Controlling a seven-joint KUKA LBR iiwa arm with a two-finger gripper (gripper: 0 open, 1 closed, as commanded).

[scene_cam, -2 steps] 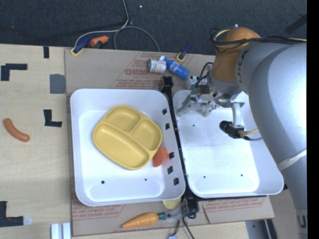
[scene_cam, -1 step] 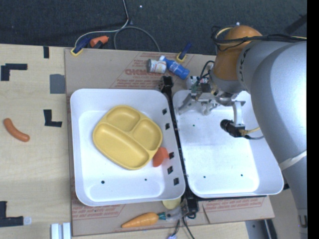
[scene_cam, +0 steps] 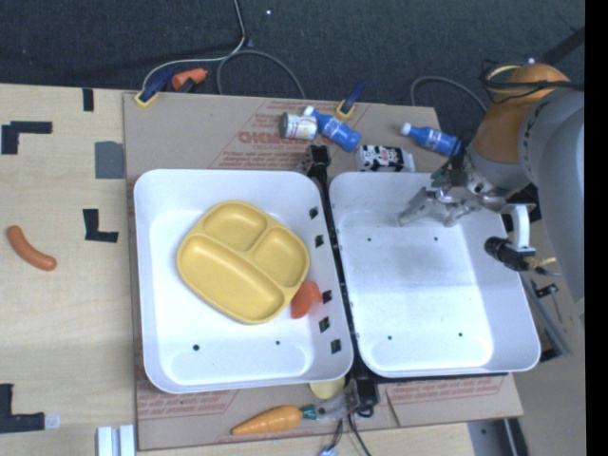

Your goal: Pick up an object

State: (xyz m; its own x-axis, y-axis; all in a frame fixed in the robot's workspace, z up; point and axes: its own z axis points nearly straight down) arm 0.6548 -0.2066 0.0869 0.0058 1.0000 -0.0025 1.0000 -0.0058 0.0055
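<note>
Hovering over the right bin (scene_cam: 494,350), far side, the end effector (scene_cam: 432,207) shows fingers spread apart, gripping nothing. Left bin (scene_cam: 157,350): one yellow divided plate (scene_cam: 242,259), one small orange object (scene_cam: 305,299) touching its right edge.

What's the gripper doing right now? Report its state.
Gripper: over the right bin's upper edge, nothing between its fingers; open or shut cannot be told.

You see a pale wooden bench (scene_cam: 57,350) carrying a brown cardboard sheet (scene_cam: 237,136) at frame centre, with 2 shallow white bins (scene_cam: 152,207) side by side on it. An orange sausage-shaped toy (scene_cam: 30,248) lies at left; an orange plastic carrot (scene_cam: 266,420) lies bottom centre.
</note>
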